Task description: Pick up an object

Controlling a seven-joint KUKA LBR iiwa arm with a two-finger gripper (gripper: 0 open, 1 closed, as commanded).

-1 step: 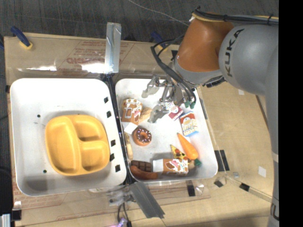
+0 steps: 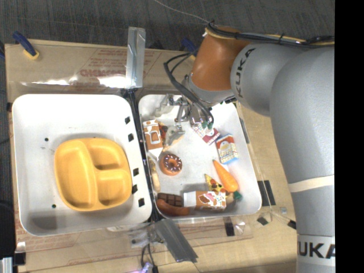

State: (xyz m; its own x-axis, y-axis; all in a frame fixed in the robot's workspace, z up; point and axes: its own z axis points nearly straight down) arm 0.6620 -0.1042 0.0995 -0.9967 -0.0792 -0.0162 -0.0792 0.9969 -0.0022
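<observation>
The right bin (image 2: 245, 152) holds several toy foods. A chocolate donut (image 2: 170, 164) lies left of centre and an orange carrot (image 2: 226, 176) lies to its right. A small carton (image 2: 227, 149) sits near the right wall, and a brown packet (image 2: 152, 134) leans by the left wall. My gripper (image 2: 181, 120) hangs low over the bin's upper part, just right of the brown packet and above the donut. A red and white packet (image 2: 206, 131) lies right beside it. Nothing visibly hangs from the gripper.
A brown bottle with a label (image 2: 205, 199), a pizza slice (image 2: 212, 182) and a dark sausage (image 2: 170, 206) line the right bin's front. The left bin (image 2: 28, 124) holds a yellow divided tray (image 2: 92, 172). The grey arm (image 2: 284, 95) covers the bench's right side.
</observation>
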